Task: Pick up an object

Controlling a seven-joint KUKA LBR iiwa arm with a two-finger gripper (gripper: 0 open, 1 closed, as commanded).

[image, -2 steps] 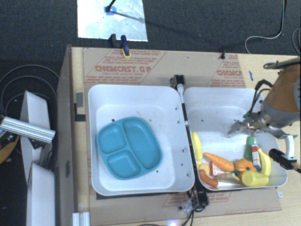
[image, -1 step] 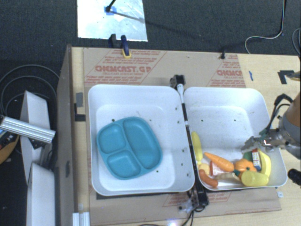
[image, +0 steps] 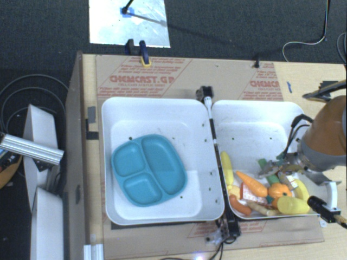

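Note:
A pile of toy food lies in the front of the right bin [image: 244,126]: a carrot [image: 252,183], a round orange fruit [image: 279,190], a yellow lemon-like piece [image: 293,204], a long yellow piece [image: 226,168] by the left wall and a small green piece [image: 263,162]. The arm, with its orange band [image: 328,131], reaches in from the right. My gripper [image: 277,169] sits low over the pile, just above the orange fruit and beside the green piece. Nothing is visibly lifted off the pile.
The left bin [image: 157,112] holds a blue divided plate [image: 149,169]. A metal clamp bar [image: 214,140] runs between the two bins. Cardboard [image: 179,75] lies under the bins, and the back half of the right bin is bare white floor.

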